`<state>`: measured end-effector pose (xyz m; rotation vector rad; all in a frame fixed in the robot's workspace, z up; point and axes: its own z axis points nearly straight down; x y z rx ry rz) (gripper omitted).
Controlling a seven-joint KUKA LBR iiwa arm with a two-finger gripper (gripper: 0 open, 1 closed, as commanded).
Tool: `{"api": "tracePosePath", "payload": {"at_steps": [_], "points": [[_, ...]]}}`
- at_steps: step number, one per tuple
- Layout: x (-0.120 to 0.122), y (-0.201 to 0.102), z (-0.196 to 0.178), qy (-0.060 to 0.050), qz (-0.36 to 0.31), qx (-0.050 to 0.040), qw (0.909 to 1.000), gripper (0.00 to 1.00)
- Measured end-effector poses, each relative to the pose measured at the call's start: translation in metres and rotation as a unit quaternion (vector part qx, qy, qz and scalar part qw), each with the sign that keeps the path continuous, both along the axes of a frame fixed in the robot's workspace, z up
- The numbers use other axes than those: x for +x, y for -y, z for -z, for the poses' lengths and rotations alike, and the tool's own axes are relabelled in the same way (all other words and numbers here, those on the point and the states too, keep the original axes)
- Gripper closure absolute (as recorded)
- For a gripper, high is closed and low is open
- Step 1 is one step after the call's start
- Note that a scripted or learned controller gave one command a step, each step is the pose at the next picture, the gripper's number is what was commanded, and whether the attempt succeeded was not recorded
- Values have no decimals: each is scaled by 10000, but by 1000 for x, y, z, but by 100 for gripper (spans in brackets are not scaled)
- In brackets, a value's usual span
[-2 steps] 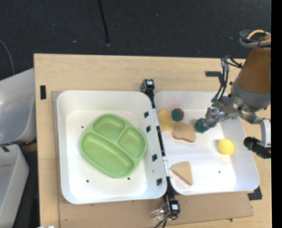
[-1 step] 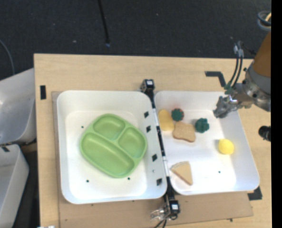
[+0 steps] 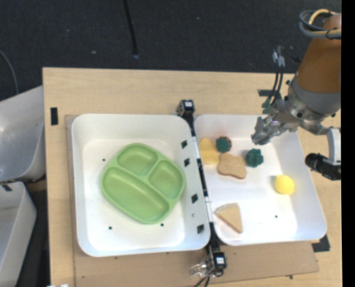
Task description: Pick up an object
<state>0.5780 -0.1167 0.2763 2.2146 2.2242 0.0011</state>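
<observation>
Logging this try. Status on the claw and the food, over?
Claw over right bin's far edge, nothing seen in it. Nearest: green broccoli piece. Path clear.

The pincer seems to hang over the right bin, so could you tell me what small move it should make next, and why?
Probably a short descent toward the green broccoli piece. The pincer hangs above the right bin with nothing seen between its fingers, and that piece lies just below and slightly left of it in the camera view, apart from the bread slice, so it looks like the nearest free target.
</observation>
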Motion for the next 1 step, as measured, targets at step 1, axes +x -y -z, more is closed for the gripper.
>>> {"api": "tracePosePath", "payload": {"at_steps": [1], "points": [[23,-47,-3,1,-9,7,10000,100]]}}
